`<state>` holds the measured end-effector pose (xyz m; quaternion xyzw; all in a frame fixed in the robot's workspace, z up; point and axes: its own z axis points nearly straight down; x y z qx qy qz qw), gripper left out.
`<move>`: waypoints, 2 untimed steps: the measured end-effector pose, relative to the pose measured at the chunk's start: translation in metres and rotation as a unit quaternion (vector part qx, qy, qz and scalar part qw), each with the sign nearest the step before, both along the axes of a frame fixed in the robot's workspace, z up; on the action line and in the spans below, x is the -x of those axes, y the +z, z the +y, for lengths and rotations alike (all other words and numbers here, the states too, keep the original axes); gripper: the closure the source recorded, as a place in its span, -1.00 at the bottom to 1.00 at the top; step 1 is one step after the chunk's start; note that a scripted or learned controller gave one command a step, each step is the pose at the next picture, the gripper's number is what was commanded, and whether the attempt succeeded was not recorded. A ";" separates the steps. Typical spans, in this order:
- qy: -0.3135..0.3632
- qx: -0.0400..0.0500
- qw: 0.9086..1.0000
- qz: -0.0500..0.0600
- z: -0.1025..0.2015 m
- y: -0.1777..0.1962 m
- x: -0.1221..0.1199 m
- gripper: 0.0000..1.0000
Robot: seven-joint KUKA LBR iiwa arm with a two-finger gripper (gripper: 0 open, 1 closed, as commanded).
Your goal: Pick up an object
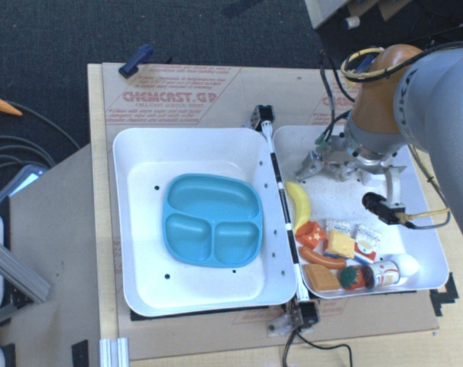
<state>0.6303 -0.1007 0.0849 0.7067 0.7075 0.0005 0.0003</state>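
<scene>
The right bin [429, 239] holds a pile of toy food along its near side. A yellow banana [299, 203] lies against the bin's left wall. Below it sit a red tomato-like piece [311, 235], a yellow cheese block [340, 245], an orange sausage shape [323, 258], a red and green piece [354, 278] and a white bottle [393, 269]. My gripper [342, 165] hangs over the far half of this bin, above and right of the banana, under the orange-banded wrist [380, 90]. Nothing from the pile is seen in it.
The left bin [126, 205] carries a blue divided plate [212, 220]. Both bins rest on a cardboard sheet [170, 94]. A blue clip [135, 61] lies at its far left corner. Cables and an orange object [4, 106] lie on the floor to the left.
</scene>
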 end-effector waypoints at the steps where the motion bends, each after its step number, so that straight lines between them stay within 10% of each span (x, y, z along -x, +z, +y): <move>1: -0.001 0.000 1.000 0.002 -0.004 -0.001 0.068 -1.00; 2: 0.000 0.000 1.000 0.000 -0.031 0.000 -0.001 -1.00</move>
